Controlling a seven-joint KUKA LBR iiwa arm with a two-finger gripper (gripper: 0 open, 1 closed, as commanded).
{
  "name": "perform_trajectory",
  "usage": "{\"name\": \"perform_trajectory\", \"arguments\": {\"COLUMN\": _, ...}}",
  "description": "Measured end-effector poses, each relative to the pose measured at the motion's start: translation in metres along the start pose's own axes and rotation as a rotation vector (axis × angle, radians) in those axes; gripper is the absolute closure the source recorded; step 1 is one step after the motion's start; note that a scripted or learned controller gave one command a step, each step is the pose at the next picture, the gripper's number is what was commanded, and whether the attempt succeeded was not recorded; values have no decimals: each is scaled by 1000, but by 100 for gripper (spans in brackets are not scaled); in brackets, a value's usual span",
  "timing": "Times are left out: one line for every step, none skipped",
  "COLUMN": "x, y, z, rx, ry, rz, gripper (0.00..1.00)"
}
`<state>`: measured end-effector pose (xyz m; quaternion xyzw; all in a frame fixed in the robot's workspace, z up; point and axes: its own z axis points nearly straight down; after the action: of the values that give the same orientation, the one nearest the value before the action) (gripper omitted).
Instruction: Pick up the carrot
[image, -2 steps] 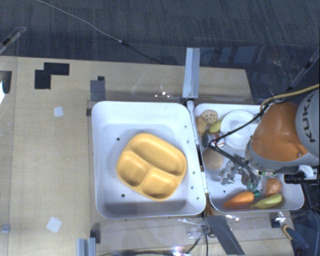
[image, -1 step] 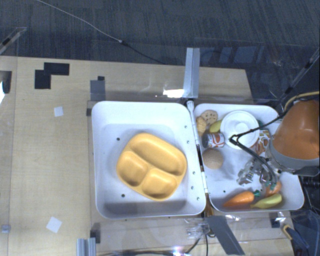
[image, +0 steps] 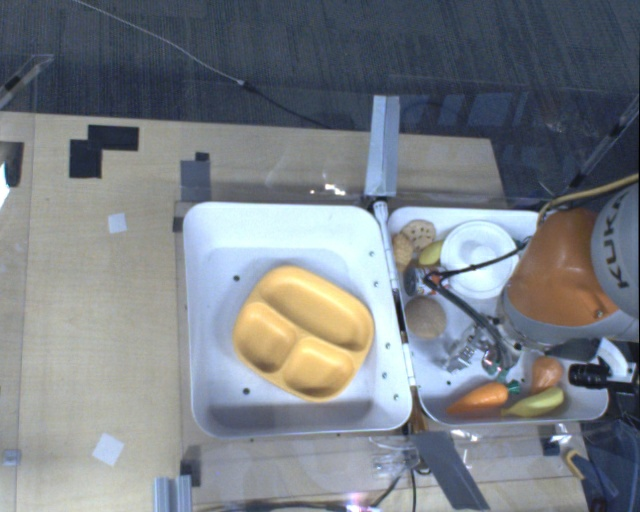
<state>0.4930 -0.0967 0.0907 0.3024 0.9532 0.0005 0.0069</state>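
Observation:
The carrot (image: 480, 397) is orange and lies flat near the front wall of the right bin (image: 598, 408), its tip pointing left. My gripper (image: 468, 352) hangs over the middle of that bin, just behind and slightly left of the carrot. I see nothing held in it. The arm's orange band (image: 560, 275) covers much of the bin's right half and hides what is under it.
A yellow-green banana-like fruit (image: 537, 402) lies right of the carrot, with a small orange-brown item (image: 547, 372) behind it. A brown potato-like lump (image: 425, 318), a cookie (image: 414, 238) and a white cup (image: 480, 252) sit at the back. The left bin (image: 205, 300) holds a yellow divided plate (image: 303, 330).

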Motion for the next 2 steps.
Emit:
{"name": "perform_trajectory", "arguments": {"x": -1, "y": -7, "z": -32, "rx": 1, "ry": 5, "rz": 110, "gripper": 100}}
{"name": "perform_trajectory", "arguments": {"x": -1, "y": -7, "z": -32, "rx": 2, "ry": 5, "rz": 109, "gripper": 0}}
